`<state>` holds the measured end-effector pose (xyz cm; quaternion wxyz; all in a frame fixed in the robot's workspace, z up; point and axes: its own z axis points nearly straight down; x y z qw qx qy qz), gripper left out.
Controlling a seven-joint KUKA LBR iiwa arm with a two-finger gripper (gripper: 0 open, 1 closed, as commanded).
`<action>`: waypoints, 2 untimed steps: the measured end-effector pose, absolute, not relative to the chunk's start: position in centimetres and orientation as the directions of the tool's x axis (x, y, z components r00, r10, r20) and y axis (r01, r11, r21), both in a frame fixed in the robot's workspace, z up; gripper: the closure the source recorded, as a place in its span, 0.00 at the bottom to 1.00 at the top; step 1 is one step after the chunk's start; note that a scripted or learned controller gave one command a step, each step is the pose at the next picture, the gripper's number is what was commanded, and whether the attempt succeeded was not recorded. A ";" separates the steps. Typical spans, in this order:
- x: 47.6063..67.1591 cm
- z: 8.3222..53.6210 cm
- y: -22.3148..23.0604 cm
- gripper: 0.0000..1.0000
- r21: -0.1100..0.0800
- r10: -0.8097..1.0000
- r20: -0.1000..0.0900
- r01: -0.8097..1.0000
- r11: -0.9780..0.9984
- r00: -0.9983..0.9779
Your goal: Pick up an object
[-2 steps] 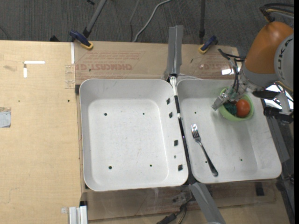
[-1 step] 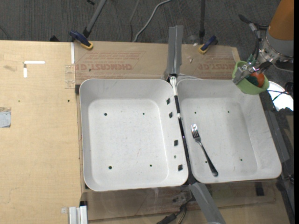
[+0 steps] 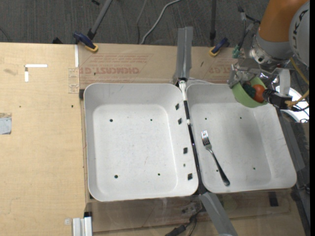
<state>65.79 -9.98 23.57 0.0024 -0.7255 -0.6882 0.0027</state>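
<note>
Cardboard sheet [image 3: 129, 67] printed "CHEMCRAFT" (upside down, partly legible), fork [image 3: 214, 157] in right bin [image 3: 275, 176]

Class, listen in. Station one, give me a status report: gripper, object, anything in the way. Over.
Gripper above the right bin's far edge, a green and red object at its tip. Fork lying in the right bin, untouched. Nothing blocking it.

Arm [image 3: 288, 14] cropped at top edge
</note>
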 end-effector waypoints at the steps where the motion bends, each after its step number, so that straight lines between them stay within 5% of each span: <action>1: 65.8 25.4 -17.3 1.00 -0.005 0.990 -0.001 0.990 -0.141 0.141; 2: 65.9 25.6 -17.3 0.00 -0.001 0.990 -0.002 0.990 -0.140 0.140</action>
